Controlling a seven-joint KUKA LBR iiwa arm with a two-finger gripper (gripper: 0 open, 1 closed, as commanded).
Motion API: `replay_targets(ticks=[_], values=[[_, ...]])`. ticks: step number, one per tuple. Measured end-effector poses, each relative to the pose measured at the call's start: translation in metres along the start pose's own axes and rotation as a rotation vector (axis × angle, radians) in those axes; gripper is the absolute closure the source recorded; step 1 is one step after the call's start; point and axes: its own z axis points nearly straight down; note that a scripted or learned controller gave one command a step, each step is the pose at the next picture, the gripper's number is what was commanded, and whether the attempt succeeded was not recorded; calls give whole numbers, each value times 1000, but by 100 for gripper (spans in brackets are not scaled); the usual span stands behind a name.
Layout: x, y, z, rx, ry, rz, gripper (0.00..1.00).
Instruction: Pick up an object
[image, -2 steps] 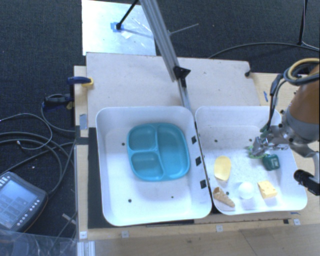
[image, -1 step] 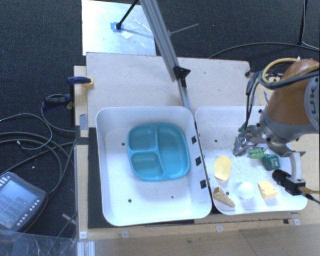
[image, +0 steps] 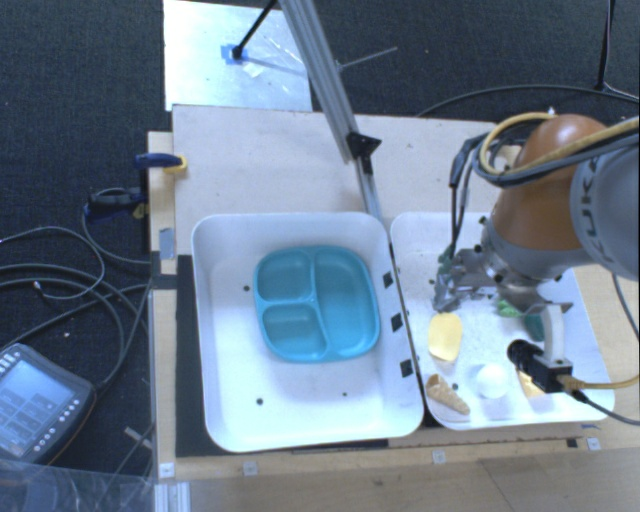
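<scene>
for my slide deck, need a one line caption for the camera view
KUKA arm, tool over the right bin near a yellow piece; blue divided tray in left bin

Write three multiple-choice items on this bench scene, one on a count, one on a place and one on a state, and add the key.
1. How many compartments does the blue tray have? A two; B five; C three.
2. The pincer hangs above: A the blue tray; B the bin on the view's right; C the bench outside the bins.
3. The blue tray lies: A flat, open side up; B upside down; C propped on its edge.

Key:
1 C: one long well runs beside two smaller ones.
2 B: it sits over that bin, close to the yellow piece.
3 A: its wells face the camera and it lies level in the left bin.
</scene>
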Motion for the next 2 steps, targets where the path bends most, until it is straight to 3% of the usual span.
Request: replay_targets(ticks=[2], values=[[112,18,0,1,-1,2,100]])
